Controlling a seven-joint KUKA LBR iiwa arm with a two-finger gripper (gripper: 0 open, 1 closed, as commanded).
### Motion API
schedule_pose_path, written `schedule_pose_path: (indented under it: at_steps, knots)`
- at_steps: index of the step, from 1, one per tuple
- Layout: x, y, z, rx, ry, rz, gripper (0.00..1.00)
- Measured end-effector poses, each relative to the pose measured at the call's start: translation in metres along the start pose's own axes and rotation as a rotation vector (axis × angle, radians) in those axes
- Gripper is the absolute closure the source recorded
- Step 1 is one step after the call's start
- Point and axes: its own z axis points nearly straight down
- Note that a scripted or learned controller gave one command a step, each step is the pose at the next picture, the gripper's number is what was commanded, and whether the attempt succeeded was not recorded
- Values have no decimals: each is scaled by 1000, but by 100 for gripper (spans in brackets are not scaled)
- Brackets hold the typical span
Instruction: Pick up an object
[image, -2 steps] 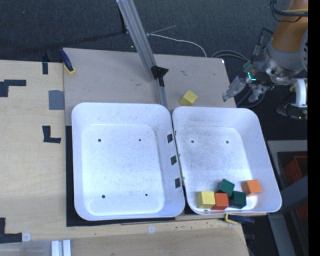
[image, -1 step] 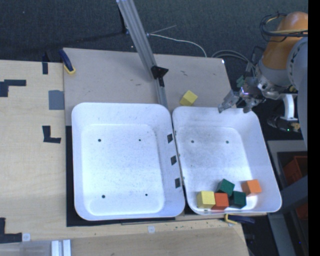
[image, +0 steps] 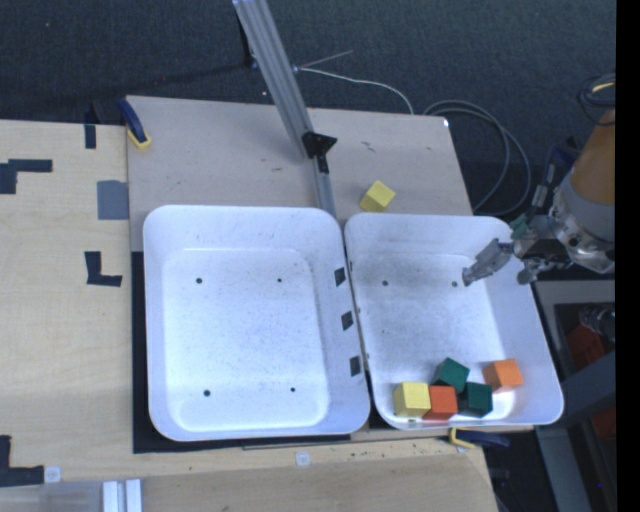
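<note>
End effector (image: 490, 262) poised over the right bin's (image: 430, 300) far right part, jutting in from the grey arm (image: 585, 225) with its orange band. Released or clenched: cannot tell from this angle.

Around everything, dark blue-grey carpeted floor (image: 400, 50), seen along the top and behind the arm. Over that, a pale wood-grain desk (image: 60, 300), marked with dark tape pieces (image: 25, 172) and one grey patch (image: 112, 198). Lying on the desk, a beige board (image: 230, 150), scuffed and faintly speckled. Beneath the bins, a black mat (image: 140, 350) peeking out at the left and near edges.

Side by side on the mat, the left bin (image: 240, 320) and the right bin, both shallow, white, dusted with fine dark specks, rims touching along the middle. Along that seam, small black tabs (image: 347, 320).

Slanting down from the top, a grey metal rail (image: 285, 80) with a black clamp (image: 318, 145), ending at the bins' far edge. Looping over the carpet beyond the board, pale cables (image: 470, 120).

Clustered in the right bin's near right corner, well apart from the end effector: yellow block (image: 411, 398), red-orange block (image: 442, 401) just beside it, green block (image: 452, 373) behind those, dark teal block (image: 477, 398), and orange block (image: 503, 374) nearest the right wall. Outside the bins, on the board just beyond the right bin's far rim, a lone yellow cube (image: 378, 196).

At the board's far left corner, a blue clip (image: 133, 122) with a yellow tip.
</note>
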Motion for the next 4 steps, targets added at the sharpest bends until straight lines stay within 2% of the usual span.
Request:
schedule_pose_path:
  at_steps: [1, 2, 3, 4]
  knots:
    - [22, 55, 122, 8, 2, -4, 0]
    - [76, 83, 77, -4, 1, -8, 0]
    - [35, 83, 177, 7, 0, 0, 0]
    - [83, 130, 67, -9, 0, -7, 0]
